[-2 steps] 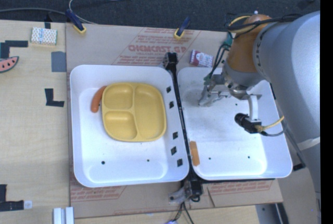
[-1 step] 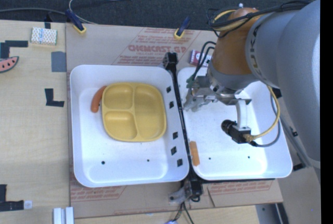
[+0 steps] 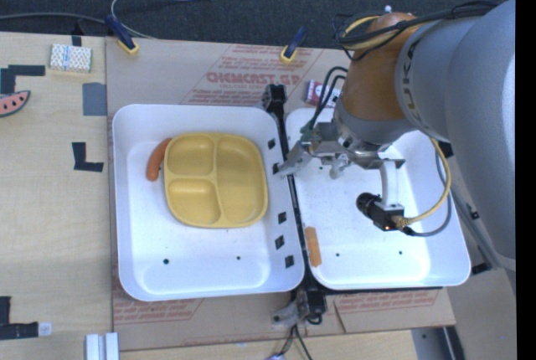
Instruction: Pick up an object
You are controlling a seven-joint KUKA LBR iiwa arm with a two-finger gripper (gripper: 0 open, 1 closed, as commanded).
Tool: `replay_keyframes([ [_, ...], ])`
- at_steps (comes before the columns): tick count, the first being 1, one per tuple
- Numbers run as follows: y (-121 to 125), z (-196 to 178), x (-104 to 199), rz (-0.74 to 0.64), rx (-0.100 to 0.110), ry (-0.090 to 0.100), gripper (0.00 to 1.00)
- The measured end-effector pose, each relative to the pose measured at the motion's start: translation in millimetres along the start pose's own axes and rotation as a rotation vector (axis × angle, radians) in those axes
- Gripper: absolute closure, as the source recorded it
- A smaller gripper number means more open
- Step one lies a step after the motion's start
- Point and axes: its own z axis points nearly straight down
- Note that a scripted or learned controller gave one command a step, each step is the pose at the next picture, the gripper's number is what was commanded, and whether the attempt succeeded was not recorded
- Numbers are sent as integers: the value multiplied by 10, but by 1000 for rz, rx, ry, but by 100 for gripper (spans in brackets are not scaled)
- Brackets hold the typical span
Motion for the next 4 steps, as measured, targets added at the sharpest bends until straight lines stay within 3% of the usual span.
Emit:
replay_keyframes([
  [1, 611, -2, -285, 1, -1, -2, 0],
  [2, 611, -97, -282, 0, 0, -3, 100],
  [3, 611, -97, -286, 1, 0, -4, 0],
  [4, 450, 1, 58, 1, 0, -1, 0],
])
